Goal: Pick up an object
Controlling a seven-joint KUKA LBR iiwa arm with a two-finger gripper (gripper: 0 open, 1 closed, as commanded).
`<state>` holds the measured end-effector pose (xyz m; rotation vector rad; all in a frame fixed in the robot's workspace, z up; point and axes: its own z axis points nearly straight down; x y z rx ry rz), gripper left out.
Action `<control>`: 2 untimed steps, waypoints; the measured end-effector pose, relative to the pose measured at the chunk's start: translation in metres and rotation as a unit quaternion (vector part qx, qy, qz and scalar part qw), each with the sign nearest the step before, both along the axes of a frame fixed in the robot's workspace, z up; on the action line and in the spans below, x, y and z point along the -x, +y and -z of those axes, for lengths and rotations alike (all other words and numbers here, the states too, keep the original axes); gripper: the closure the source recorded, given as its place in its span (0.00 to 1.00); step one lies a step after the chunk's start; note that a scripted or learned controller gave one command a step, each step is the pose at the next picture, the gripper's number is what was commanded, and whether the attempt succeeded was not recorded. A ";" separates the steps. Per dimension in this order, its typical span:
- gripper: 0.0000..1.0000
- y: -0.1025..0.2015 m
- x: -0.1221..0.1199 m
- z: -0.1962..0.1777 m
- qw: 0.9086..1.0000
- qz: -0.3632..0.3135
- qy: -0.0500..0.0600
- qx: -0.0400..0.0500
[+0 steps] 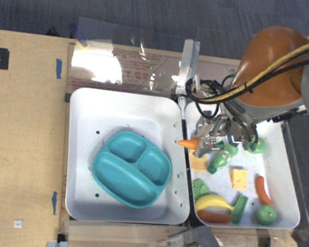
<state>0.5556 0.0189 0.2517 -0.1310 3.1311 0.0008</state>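
Hovering over right bin (290, 162): fingers (210, 144) beside orange carrot (188, 144).

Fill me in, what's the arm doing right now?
The grey KUKA arm's gripper is down in the right white bin, among toy food, near the orange toy carrot and green toy bottle. Whether it holds anything can't be told. The left white bin holds a teal divided plastic plate.
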 end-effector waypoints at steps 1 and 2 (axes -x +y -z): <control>1.00 -0.008 0.057 0.011 0.989 0.151 0.003 -0.001; 1.00 0.016 0.037 0.015 0.991 0.136 0.001 -0.001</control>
